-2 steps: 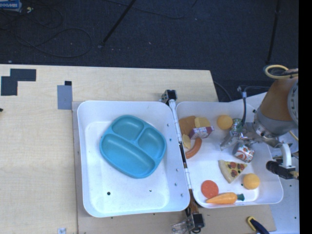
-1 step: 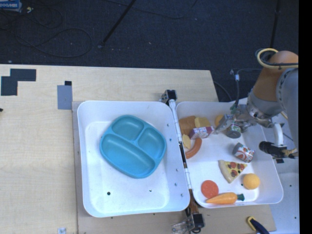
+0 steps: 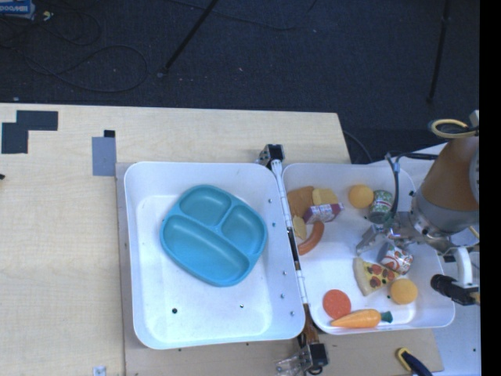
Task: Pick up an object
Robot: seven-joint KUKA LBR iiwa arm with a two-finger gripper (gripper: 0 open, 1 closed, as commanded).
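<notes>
Toy pizza slice [image 3: 374, 275], right bin [image 3: 427, 313], just left of the orange ball [image 3: 404, 291]: light, stiff, likely slick plastic, best pinched across its edges; gripper [image 3: 385, 239] above it, spread, holding nothing.

Light wooden bench against a dark floor

The pale wood bench [image 3: 55, 233] carries dark rectangular patches [image 3: 103, 155] near its far-left corner; beyond its far edge lies dark blue carpet [image 3: 258, 45], crossed by thin black cables [image 3: 70, 49].
</notes>
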